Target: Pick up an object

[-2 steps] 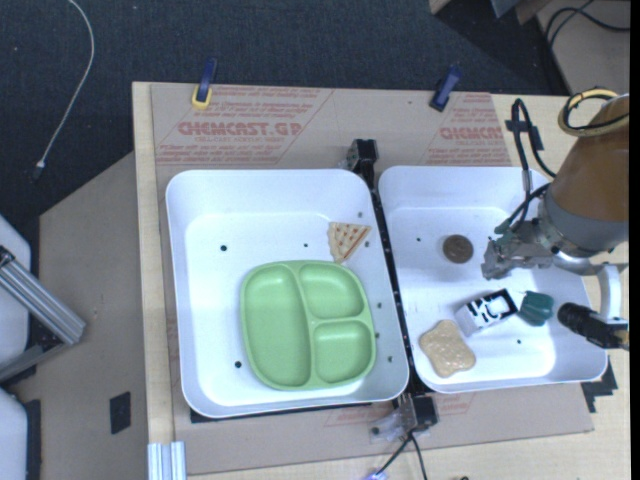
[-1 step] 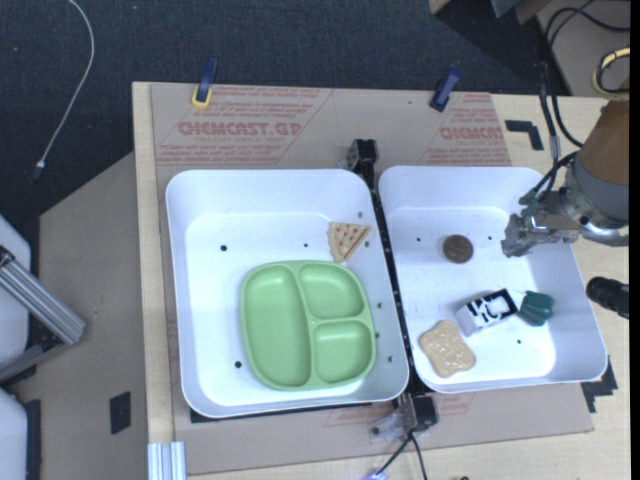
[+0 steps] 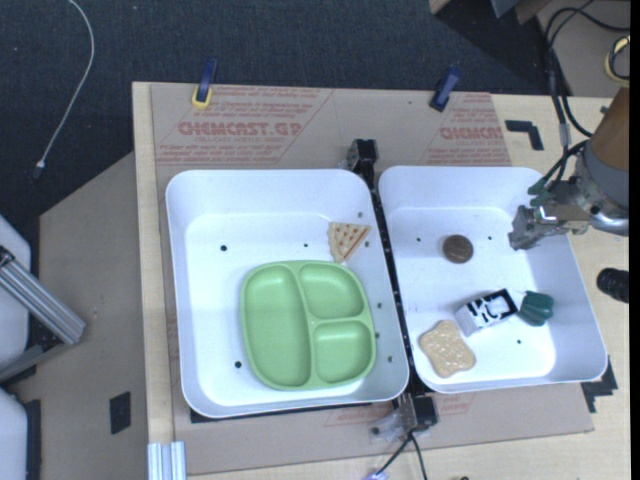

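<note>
In the right bin (image 3: 430,193) lie a round brown disc (image 3: 458,249), a black-and-white block (image 3: 486,310) with a dark green piece (image 3: 536,308) beside it, and a tan toast-shaped piece (image 3: 446,349). A cracker-like tan wedge (image 3: 347,239) rests in the left bin near its right wall. My gripper (image 3: 524,230) hangs over the right bin's right edge, above and to the right of the brown disc. Nothing shows between its tips.
A green three-compartment plate (image 3: 306,323) takes up the front of the left bin (image 3: 200,218). Blue clamps (image 3: 444,88) and a yellow-tipped clamp (image 3: 205,86) hold the cardboard sheet at the back. Cables trail at the right.
</note>
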You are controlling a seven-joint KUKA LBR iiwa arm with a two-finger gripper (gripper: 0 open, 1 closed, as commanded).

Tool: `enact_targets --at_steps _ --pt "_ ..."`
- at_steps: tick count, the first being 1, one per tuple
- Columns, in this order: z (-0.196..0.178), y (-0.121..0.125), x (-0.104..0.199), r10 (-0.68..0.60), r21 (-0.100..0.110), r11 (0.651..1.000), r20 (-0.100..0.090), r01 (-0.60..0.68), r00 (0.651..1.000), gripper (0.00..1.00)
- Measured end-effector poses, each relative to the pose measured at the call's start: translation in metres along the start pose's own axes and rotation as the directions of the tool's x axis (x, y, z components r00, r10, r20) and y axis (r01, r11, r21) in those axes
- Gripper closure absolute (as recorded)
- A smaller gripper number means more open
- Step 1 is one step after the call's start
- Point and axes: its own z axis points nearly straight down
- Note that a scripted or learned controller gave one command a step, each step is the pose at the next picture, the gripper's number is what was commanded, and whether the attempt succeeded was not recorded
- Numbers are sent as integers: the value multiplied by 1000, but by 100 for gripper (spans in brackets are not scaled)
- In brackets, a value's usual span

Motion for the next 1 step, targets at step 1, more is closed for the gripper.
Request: enact_targets --at_steps 1 --pt "-7 -1 51 -5 5 1000 -5 5 1000 100"
